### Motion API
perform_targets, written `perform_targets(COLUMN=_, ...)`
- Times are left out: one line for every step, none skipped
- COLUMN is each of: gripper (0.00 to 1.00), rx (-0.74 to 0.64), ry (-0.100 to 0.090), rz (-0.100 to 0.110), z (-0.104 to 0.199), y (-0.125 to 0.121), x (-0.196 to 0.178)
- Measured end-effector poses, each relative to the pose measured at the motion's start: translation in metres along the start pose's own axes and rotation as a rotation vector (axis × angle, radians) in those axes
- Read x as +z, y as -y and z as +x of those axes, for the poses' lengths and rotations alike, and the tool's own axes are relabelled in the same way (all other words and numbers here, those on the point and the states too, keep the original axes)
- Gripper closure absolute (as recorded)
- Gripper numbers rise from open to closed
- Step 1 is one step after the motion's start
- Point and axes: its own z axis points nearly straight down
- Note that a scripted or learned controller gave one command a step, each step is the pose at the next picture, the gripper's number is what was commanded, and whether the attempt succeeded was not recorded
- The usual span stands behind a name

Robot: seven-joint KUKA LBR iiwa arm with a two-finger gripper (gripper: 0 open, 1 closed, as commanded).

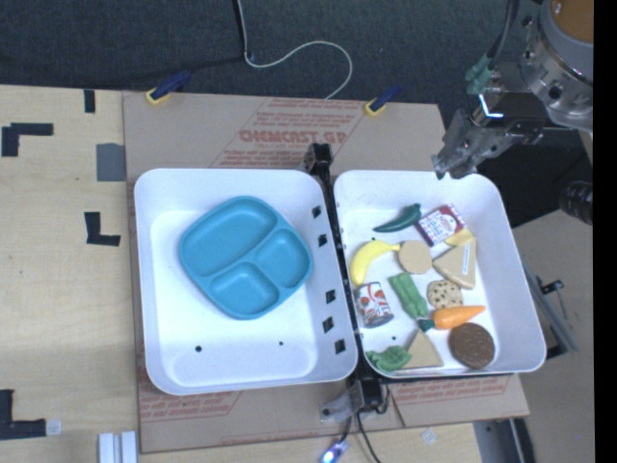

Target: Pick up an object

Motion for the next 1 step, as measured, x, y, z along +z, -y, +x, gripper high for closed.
perform_targets(gripper=1.00, rx=-0.002, ry=0.001, rz=0.010, z=0.0713, y=-0.0003, x=-0.0121)
